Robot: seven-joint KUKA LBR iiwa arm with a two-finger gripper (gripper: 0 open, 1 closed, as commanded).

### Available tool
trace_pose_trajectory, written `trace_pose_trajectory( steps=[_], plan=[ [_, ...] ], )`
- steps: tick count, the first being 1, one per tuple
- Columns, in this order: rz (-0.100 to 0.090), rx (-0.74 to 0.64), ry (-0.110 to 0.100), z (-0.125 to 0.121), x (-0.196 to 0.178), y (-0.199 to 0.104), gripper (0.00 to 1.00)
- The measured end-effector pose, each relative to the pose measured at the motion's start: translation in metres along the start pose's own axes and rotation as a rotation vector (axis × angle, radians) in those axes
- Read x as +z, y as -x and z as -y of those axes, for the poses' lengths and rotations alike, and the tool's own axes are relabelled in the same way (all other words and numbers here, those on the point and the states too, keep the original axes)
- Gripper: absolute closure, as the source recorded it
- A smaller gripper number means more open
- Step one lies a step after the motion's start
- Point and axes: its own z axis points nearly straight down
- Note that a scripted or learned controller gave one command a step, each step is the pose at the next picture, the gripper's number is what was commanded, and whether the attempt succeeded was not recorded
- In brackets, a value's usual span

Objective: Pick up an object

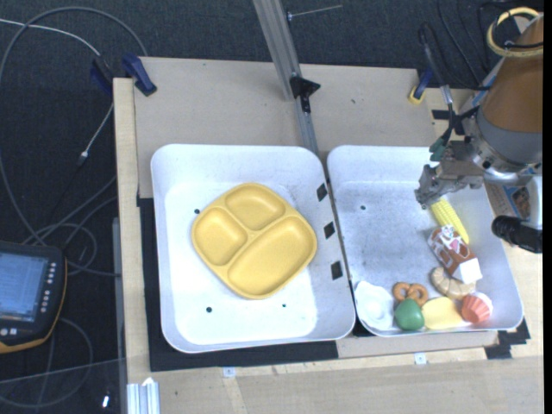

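Note:
The right bin holds several toy foods along its right and front sides. A yellow corn cob lies near the right wall. Below it sit a brown and white piece, a pretzel, a green ball, a yellow lemon-like piece, a red and white piece and a white cup-like piece. My gripper hangs just above the upper end of the corn cob. I see nothing held in it.
A yellow divided plate lies in the left bin. A metal pole rises behind the gap between the bins. Blue clamps sit at the bench's far corners, and a pendant and cables lie on the floor at the left.

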Motion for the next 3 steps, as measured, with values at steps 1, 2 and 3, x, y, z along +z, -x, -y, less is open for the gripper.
trace_pose_trajectory(
  steps=[1,2,3],
  plan=[
    [-0.004,-0.006,-0.005,-0.008,0.000,-0.064,1.00],
    [-0.005,-0.005,-0.012,-0.001,0.007,-0.121,1.00],
    [-0.003,-0.004,-0.009,-0.013,0.020,-0.172,1.00]
  ],
)
